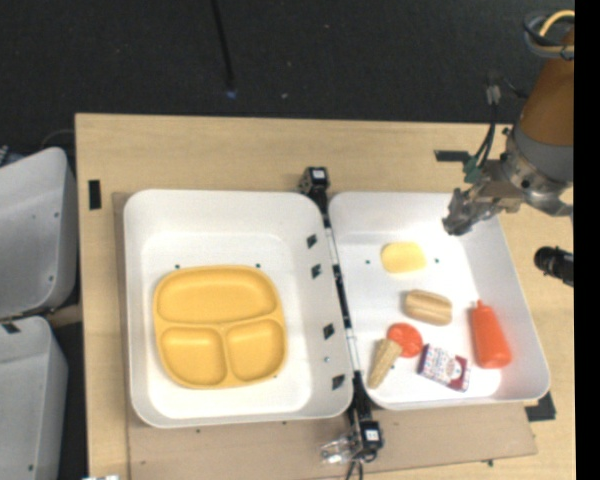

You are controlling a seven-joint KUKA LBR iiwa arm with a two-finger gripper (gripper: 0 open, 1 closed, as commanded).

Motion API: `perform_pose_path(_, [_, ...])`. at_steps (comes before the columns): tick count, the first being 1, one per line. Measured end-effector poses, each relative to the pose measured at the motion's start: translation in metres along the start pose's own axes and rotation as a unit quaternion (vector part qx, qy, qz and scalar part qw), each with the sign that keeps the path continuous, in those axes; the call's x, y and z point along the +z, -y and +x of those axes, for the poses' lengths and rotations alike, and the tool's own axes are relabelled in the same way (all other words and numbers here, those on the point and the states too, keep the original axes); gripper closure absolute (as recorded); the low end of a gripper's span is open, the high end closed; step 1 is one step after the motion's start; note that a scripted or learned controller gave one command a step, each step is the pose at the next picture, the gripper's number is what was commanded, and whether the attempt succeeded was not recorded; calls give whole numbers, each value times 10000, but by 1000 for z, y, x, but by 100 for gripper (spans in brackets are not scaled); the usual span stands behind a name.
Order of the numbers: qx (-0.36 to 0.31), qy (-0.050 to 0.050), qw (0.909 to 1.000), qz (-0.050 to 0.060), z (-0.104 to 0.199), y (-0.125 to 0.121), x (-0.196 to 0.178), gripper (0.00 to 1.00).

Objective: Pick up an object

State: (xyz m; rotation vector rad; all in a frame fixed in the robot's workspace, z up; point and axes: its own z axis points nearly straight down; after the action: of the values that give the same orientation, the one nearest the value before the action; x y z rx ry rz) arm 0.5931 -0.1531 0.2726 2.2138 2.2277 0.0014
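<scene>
White plastic forms two shallow bins lying side by side on a pale wooden surface (100, 438). The left bin (145, 228) holds a yellow divided tray (220, 323) with one long compartment at the far side and two smaller ones nearer the camera. The right bin (365, 218) holds five toy foods: a pale yellow block (403, 257) toward the far side, a hot dog in a bun (427, 307) just below it, an orange-red bottle (489, 334) near the right wall, an ice-cream cone with a red scoop (393, 351) toward the near left, and a small red-and-white packet (442, 366) just beside the cone. The grey arm with its orange band (545, 108) reaches in from the right, and the end effector (462, 213) hangs above the far right corner of the right bin, apart from every object; whether its grip is wide or narrow cannot be told, and nothing appears beneath it.
</scene>
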Motion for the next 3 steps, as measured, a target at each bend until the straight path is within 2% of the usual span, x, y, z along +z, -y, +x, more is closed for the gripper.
perform_pose_path(1, [-2,-2,10000,7,54,-7,0,100])
perform_pose_path(2, [3,-1,10000,5,105,-4,15,100])
perform_pose_path(3, [-1,-7,10000,6,154,4,9,100])
